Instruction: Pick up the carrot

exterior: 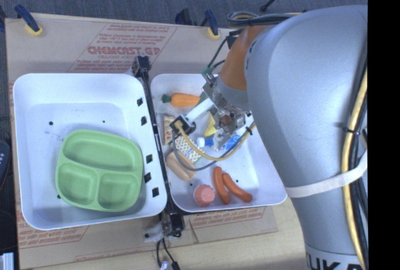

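The carrot [184,100], orange with a small green top, lies on its side at the far left of the right bin [265,184], close to the wall between the two bins. My gripper [226,124] hangs low over the middle of that bin, to the right of the carrot and slightly nearer the camera, above a pile of small things. It is apart from the carrot. The big grey arm hides the bin's right side.
Under and around the gripper lie a checkered piece [186,149] and blue and yellow bits [209,134]. Two orange-red sausages [230,186] and a pink round piece [203,195] lie at the front. A green divided plate [99,169] sits in the left bin [37,106].
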Controlling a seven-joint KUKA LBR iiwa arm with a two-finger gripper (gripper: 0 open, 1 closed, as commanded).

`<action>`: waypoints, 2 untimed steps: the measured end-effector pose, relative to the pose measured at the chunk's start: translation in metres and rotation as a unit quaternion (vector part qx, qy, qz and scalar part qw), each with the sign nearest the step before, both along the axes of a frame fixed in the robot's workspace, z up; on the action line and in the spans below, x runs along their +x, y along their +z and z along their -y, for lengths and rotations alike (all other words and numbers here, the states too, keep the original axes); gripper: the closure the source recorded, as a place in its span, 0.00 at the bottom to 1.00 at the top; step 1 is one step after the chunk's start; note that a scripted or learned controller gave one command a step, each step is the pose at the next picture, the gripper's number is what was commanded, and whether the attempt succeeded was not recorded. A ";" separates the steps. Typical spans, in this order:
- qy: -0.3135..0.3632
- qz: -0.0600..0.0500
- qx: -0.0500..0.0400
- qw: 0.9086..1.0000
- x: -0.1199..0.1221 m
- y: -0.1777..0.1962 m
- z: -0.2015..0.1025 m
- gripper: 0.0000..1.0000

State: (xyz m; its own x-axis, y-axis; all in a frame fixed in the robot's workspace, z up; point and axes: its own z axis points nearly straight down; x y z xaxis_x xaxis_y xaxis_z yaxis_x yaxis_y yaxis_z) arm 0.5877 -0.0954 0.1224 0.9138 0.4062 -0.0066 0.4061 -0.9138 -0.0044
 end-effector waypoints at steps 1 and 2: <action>-0.103 0.000 0.000 0.995 0.047 -0.031 -0.005 0.00; -0.100 -0.002 0.002 0.995 0.047 -0.021 -0.006 1.00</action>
